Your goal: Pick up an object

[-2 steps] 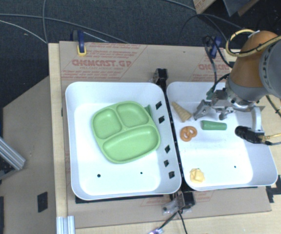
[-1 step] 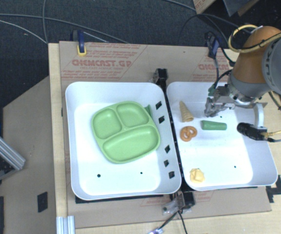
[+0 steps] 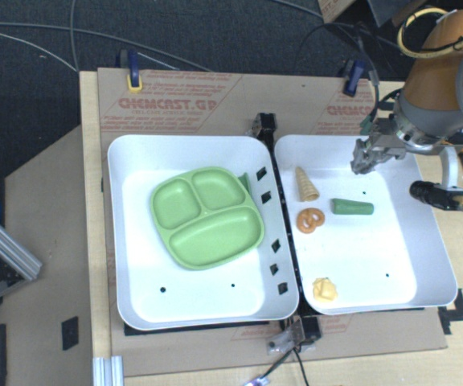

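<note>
- While I am hanging above the back edge of the right bin (image 3: 424, 240), I am reading the bench from its left side across to where I am.
- The left bin (image 3: 127, 215) is carrying a green divided plate (image 3: 207, 217), which is lying flat near the bin's middle, closer to its right wall.
- In the right bin, a cone-shaped piece (image 3: 306, 183) is lying near the left wall towards the back, and a pretzel (image 3: 310, 219) is sitting just in front of it.
- A small yellow lump (image 3: 324, 289) is resting near the front left corner of that bin.
- A green stick-shaped piece (image 3: 352, 207) is lying flat towards the bin's middle, apart from the pretzel.
- My gripper (image 3: 366, 161) is hovering near the back edge of the right bin, carrying nothing that I can see; how its jaws stand I cannot tell.
- I am judging the green stick the nearest target: to do this well I should be centring over it, turning across its short width and coming straight down.
- Red print on the board behind the bins is reading "CHEMCAST GP", repeated towards the right back corner, partly cut off.
</note>
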### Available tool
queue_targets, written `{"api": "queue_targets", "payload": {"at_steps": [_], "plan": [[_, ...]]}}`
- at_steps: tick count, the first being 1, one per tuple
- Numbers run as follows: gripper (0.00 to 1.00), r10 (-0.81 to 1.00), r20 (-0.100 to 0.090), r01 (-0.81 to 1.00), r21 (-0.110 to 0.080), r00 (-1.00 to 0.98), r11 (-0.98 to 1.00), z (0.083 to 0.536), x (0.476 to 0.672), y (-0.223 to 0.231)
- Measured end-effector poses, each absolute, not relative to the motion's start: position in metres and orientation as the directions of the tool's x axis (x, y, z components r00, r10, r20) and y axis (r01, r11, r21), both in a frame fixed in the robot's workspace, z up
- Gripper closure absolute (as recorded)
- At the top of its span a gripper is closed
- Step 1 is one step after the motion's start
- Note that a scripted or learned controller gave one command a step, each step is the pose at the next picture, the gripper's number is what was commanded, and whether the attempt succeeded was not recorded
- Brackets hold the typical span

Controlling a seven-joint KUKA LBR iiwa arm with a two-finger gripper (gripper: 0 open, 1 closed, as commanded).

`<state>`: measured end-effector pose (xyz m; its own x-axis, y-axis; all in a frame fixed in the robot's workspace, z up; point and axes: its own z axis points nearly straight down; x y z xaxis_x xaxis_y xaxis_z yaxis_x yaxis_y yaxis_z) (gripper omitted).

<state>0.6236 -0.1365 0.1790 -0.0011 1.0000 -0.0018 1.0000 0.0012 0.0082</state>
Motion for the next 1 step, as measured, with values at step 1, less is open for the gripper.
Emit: {"api": "queue_targets", "payload": {"at_steps": [1], "plan": [[1.00, 1.000, -0.001, 1.000, 0.007, -0.001, 0.001, 0.2335, 0.6250, -0.1366]]}}
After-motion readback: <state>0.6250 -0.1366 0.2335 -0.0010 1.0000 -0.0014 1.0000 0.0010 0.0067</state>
